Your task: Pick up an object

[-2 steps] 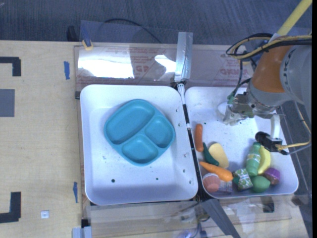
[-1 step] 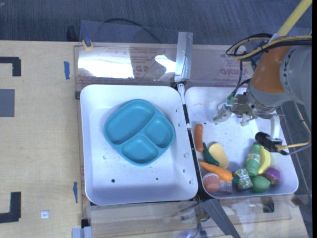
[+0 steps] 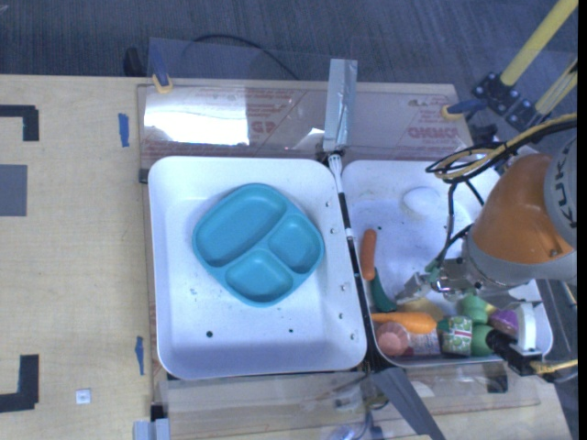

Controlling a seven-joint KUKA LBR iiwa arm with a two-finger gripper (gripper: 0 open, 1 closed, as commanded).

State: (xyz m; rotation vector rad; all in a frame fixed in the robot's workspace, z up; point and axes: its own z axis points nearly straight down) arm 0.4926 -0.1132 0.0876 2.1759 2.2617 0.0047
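**binwatcher:** While hanging low over the right bin [image 3: 404, 180], seems aimed at the pile [image 3: 440, 330] along the near wall. Talking about the gripper [image 3: 429, 284] here, parked just beside the green piece [image 3: 378, 293]. Can't tell wide or narrow, too much clutter and blur around the tip. Can't make out anything held either, so not calling it a grab.

**kuka_fan:** Makes sense as a target though. Crammed together down there: orange piece [image 3: 417, 322], pink ball [image 3: 394, 339], bottle [image 3: 454, 335], purple bit [image 3: 504, 319]. Plenty to hit on a blind close. Hard to get around just one when packed that tight, mind.

**binwatcher:** Would go for the carrot [image 3: 369, 253] instead. Lies along the left wall, just up from the pile. Maybe touching the green piece at its lower end, can't say for sure.

**kuka_fan:** Probably too close to the wall for a clean pinch. Better odds on the white lump [image 3: 422, 200] at the far end: well apart from everything, loads of room around it.

**binwatcher:** Fair. Not much on offer in the left bin [image 3: 174, 246] anyway, just the blue plate [image 3: 259, 244] lying flat in the middle. Looks too broad and low to pinch, at a guess. Explains keeping the arm [image 3: 523, 218] bent over the right side, where the small stuff sits.
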